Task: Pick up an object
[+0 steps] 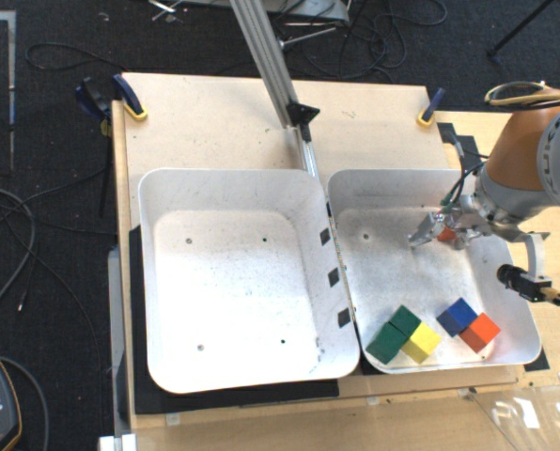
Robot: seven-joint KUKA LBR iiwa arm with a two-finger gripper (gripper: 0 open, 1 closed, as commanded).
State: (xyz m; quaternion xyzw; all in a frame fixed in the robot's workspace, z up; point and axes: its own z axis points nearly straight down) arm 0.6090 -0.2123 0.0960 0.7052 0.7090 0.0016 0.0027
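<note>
Free room and obstacles. Left bin: floor bare throughout, open from above. Right bin: left and middle floor bare; near corner taken by a green block touching a yellow block, with a blue block touching an orange block just beside them, a narrow gap between the pairs. The gripper and arm occupy the far right side. A slanted metal bar crosses above the bench behind the bins, ending at the ridge between them
</note>
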